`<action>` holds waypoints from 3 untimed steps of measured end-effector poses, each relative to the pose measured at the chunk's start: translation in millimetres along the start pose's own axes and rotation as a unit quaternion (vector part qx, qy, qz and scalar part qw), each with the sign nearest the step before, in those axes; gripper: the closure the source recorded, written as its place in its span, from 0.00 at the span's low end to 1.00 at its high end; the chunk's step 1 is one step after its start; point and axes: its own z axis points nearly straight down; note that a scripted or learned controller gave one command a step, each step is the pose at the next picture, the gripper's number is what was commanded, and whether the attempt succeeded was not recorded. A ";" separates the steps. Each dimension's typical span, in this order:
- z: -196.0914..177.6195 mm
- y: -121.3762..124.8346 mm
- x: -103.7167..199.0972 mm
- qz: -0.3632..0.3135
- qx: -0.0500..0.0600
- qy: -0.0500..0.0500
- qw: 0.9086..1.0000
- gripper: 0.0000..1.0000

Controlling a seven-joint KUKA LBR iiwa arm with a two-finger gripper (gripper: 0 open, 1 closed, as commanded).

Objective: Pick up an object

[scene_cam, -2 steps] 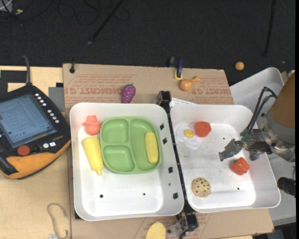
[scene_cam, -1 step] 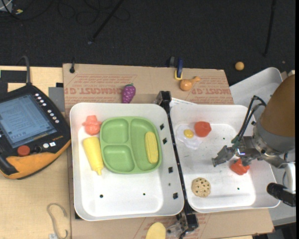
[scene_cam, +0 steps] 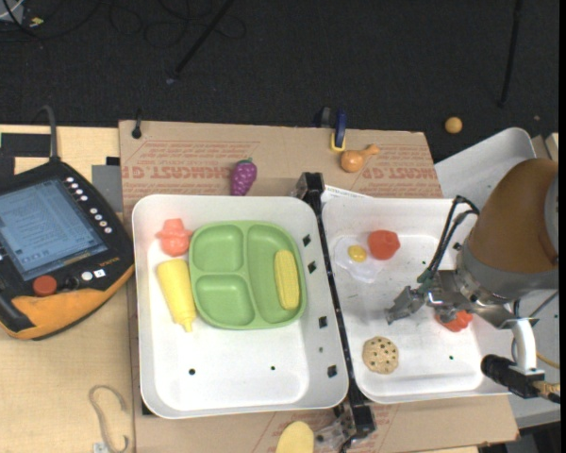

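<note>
- I see the arm (scene_cam: 514,220) reaching in from the right, over the right bin (scene_cam: 424,380); its gripper (scene_cam: 417,300) sits low near the middle of that bin, with a dark finger pointing left
- I cannot tell from this angle how the tool stands, nor whether it has hold of anything; a small red object (scene_cam: 456,321) lies just beside the wrist, partly hidden under it; whether it is touched I cannot say
- In the same bin I see a red tomato-like piece (scene_cam: 384,243) toward the back, with a fried egg (scene_cam: 357,253) just to its left; a round cookie (scene_cam: 381,354) lies toward the front, apart from the gripper
- The left bin (scene_cam: 226,385) holds a green divided plate (scene_cam: 243,274); a yellow corn cob (scene_cam: 286,279) lies in the plate's right-hand compartment; a yellow bottle (scene_cam: 176,293) lies just left of the plate, and a pink-red piece (scene_cam: 173,238) sits behind the bottle in the back left corner
- Outside the bins, on the cardboard (scene_cam: 189,159), I see purple grapes (scene_cam: 243,176) and an orange pear-shaped piece (scene_cam: 356,158) behind; a yellow lemon-like thing (scene_cam: 295,436) sits at the front edge
- A control pendant (scene_cam: 47,243) lies on the bench to the left, well apart from the bins
</note>
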 end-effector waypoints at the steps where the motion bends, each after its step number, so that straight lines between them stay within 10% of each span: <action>1: 64.7 -1.0 2.6 0.000 0.001 0.000 1.000 0.00; 2: 68.8 -1.7 2.3 0.003 -0.002 0.000 1.000 0.00; 3: 57.9 -2.0 -0.3 0.008 -0.002 -0.001 1.000 1.00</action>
